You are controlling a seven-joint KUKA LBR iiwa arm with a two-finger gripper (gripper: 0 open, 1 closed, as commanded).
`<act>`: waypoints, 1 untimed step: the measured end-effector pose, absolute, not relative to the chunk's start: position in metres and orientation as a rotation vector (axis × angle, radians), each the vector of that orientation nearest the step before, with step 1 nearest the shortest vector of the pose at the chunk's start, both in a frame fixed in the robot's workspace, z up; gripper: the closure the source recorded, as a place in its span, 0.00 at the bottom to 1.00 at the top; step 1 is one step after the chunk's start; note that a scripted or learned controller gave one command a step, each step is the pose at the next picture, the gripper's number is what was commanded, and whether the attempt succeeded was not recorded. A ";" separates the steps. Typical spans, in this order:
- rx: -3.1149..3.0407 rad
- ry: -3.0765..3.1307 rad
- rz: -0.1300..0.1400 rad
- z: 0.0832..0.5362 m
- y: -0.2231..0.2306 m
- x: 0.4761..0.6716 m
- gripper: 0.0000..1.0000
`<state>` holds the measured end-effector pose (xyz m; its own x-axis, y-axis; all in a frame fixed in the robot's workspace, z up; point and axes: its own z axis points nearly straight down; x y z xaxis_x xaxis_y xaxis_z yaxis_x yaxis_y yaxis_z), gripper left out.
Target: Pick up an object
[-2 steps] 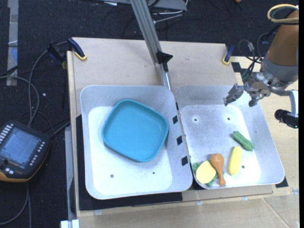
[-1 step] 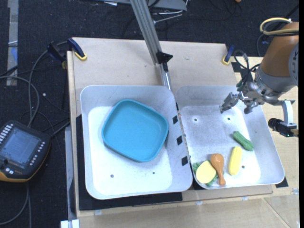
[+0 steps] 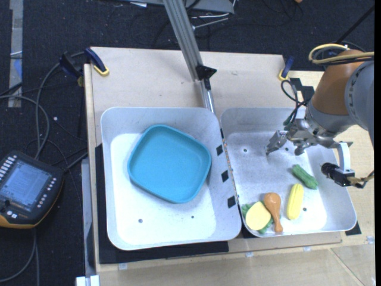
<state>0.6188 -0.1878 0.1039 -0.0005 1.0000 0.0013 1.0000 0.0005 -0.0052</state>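
In the right bin [image 3: 256, 124], my gripper [image 3: 284, 147] hangs over the bare upper middle of the floor. Its fingers are spread open and hold nothing. A small green pickle [image 3: 304, 176] lies just below and to the right of it. Further toward the front edge are a yellow corn cob [image 3: 294, 201], an orange drumstick [image 3: 273, 206] and a yellow-green round piece [image 3: 258, 217]. All of these lie apart from the fingers.
A blue square plate [image 3: 169, 162] rests tilted in the left bin [image 3: 119, 124]. A slanted metal pole [image 3: 186, 31] crosses above the wall between the bins. Cables and a black connector [image 3: 336, 173] hang off the wrist at the right bin's edge.
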 end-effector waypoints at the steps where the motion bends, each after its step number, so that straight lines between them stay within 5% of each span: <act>1: -2.222 -2.223 -0.001 0.118 -0.188 0.621 1.00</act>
<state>0.6205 -0.1885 0.1177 -0.0004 1.0000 -0.0007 1.0000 0.0004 0.0013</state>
